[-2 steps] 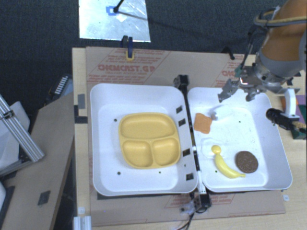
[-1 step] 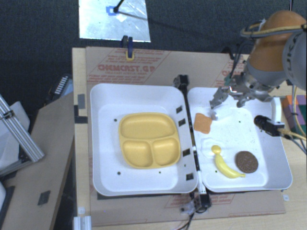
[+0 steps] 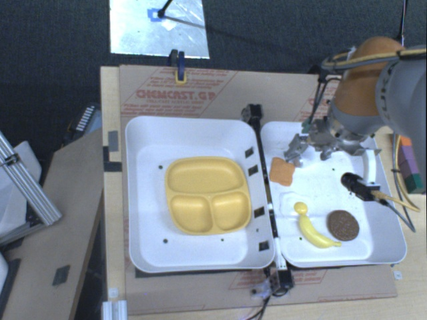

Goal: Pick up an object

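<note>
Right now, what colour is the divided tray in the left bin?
The tray is pale yellow, in the camera view.

Orange slab (image 3: pixel 282 173), yellow banana (image 3: pixel 313 229), brown disc (image 3: pixel 343 225), flat in right bin (image 3: pixel 333 255)

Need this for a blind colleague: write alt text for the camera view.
A robot gripper hangs over the right bin near an orange block; a banana and brown disc lie nearer the front. The left bin holds a yellow divided tray.

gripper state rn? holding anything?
Gripper: open, holding nothing. It is over the right bin, next to the orange block.
</note>
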